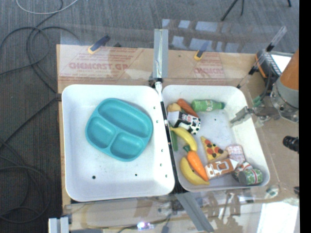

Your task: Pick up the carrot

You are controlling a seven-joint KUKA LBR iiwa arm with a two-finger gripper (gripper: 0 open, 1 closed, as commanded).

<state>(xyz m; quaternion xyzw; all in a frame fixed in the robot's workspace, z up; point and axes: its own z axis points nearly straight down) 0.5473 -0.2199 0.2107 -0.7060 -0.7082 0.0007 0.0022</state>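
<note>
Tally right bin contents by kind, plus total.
Carrots: 2
Bananas: 2
Green bottle: 1
Cow-print carton: 1
Pizza slice: 1
Orange carton: 1
Pink packet: 1
Can: 1
Total: 10

It was a robotics lab: loose cables [29, 47] trailed over grey carpet [121, 4] at upper left, beside a taped cardboard-topped bench [107, 64].

2 carrots [196, 163], 2 bananas [186, 137], 2 bins [77, 178]
</note>
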